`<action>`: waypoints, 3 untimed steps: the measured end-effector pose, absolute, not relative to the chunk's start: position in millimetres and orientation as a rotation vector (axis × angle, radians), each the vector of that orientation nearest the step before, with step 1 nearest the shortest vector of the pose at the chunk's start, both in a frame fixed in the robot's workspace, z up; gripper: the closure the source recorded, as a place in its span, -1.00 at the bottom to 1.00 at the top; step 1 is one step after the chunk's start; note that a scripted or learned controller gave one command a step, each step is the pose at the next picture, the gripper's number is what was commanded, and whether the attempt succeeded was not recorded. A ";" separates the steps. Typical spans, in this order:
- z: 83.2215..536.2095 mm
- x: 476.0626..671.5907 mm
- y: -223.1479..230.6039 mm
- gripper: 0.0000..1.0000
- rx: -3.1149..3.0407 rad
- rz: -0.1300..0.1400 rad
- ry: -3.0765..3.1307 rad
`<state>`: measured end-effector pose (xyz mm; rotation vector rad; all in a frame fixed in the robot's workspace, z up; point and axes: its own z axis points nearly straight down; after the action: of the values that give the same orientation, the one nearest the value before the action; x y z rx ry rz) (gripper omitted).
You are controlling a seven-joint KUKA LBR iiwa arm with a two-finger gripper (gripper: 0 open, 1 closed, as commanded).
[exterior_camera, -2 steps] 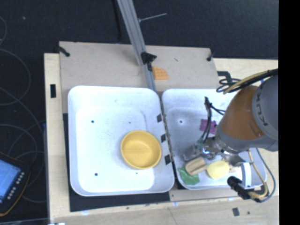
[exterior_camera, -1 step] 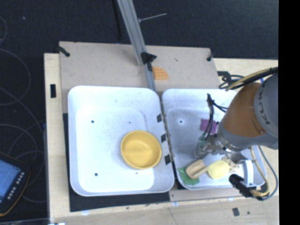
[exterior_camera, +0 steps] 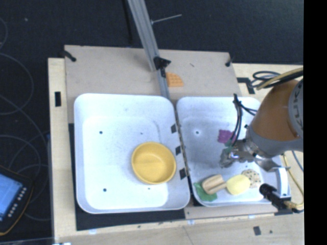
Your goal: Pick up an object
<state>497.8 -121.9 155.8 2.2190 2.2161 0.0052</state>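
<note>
Yellow bowl (exterior_camera: 153, 162) mid left bin (exterior_camera: 87, 137), gripper (exterior_camera: 228, 157) low in right bin (exterior_camera: 204, 116), grip state unclear.

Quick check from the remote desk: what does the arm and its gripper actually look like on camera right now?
The arm is bulky and rounded, with a broad orange band above a grey wrist. A dark cable runs down its side to the gripper, a small grey metallic unit over the right bin.

I saw my gripper (exterior_camera: 228, 157) low in the right bin (exterior_camera: 204, 117), a yellow bowl (exterior_camera: 153, 163) in the left bin (exterior_camera: 102, 111).
</note>
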 end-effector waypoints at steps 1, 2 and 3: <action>206.7 502.8 -113.1 1.00 2.211 0.007 2.222; 257.0 505.2 -114.3 1.00 2.211 0.007 2.221; 259.7 499.8 -69.5 1.00 2.212 0.005 2.228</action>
<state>499.8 -69.5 259.7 2.2121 2.2284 0.0049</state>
